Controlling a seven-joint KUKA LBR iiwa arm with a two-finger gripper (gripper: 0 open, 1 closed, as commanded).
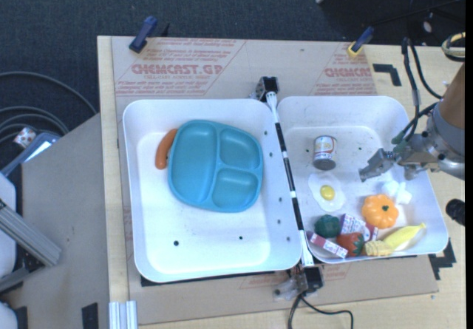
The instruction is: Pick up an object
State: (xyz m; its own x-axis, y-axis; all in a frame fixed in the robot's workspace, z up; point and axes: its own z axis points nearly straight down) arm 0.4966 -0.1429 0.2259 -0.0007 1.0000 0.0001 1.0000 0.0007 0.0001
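A bench (222,69) covered in printed brown board carries two white bins (148,194) (384,109) side by side.

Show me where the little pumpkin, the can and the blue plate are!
pumpkin (380,211), camera view, on its orange top.
can (324,151), camera view, on its side label.
blue plate (216,165), camera view, on the ridge between compartments.

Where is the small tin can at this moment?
The tin can stands in the right bin, near its middle, just above the fried egg and left of the gripper.
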